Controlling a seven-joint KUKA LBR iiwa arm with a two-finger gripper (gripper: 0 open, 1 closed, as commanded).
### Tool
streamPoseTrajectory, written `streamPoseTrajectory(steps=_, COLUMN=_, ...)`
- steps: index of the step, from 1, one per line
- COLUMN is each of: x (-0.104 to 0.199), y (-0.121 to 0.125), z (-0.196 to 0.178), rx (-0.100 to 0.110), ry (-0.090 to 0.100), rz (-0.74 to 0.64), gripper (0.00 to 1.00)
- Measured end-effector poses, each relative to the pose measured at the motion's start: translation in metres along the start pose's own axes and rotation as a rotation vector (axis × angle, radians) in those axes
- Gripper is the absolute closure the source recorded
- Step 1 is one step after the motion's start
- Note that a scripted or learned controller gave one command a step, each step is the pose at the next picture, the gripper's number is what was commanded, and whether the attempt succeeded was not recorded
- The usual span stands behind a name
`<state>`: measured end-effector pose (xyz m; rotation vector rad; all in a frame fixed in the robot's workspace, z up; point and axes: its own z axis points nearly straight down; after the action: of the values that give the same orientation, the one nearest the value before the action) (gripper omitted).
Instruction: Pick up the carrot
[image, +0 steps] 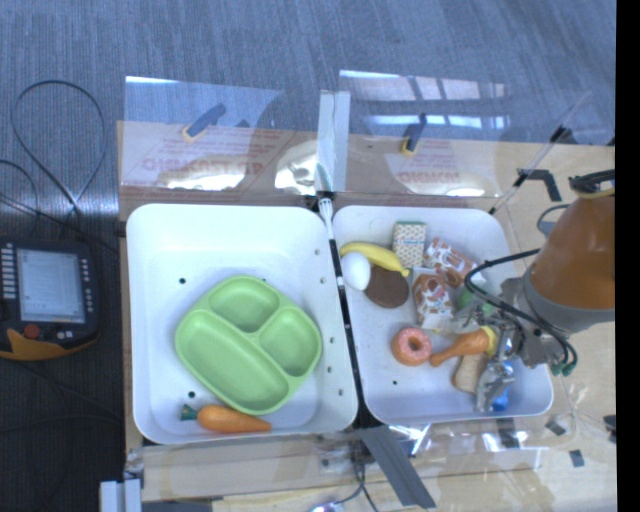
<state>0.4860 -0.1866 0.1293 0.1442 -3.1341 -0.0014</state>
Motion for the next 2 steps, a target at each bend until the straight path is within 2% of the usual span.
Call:
streamPoseTrajectory(steps=1, x=-0.02, y=0.021, z=0.041, rx=0.004, ry=-0.011, rz=0.029, gripper=0.0)
streamPoseTrajectory(steps=2, x=-0.04, y=0.027, z=0.041, rx=0.008, ry=-0.01, rz=-0.014, gripper=0.0)
